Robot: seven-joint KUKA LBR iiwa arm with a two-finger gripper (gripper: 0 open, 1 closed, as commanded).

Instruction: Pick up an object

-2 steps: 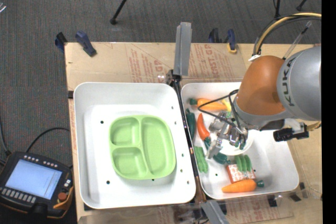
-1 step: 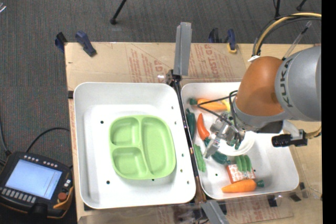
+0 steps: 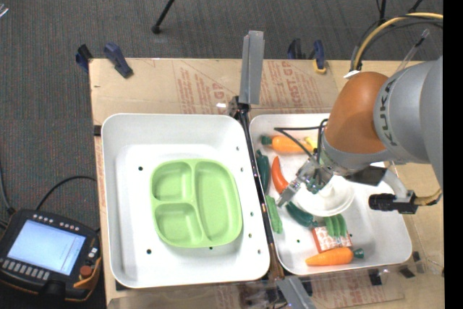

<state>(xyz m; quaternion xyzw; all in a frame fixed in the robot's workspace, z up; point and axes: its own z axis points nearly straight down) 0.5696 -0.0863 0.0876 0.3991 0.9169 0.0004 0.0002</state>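
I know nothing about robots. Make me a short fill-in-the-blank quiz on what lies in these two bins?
1. The plate in the left bin has the colour ____.
2. That plate is split into ____ compartments.
3. The arm's pincer hangs over the ____ bin.
4. The carrot near the right bin's front edge is coloured ____.

Missing words: green; three; right; orange

Left bin (image 3: 116,155) at 9 o'clock: green divided plate (image 3: 196,202) lying flat in middle. Right bin (image 3: 394,239) at 3 o'clock: arm (image 3: 391,116) enters from 3, gripper (image 3: 304,187) low over white bowl (image 3: 334,199). Orange carrot (image 3: 291,145) at bin's 11, second carrot (image 3: 330,257) at 6, red pepper (image 3: 278,175) and green vegetables (image 3: 263,170) along 9 edge. Teach pendant (image 3: 45,251) at 8, on floor.
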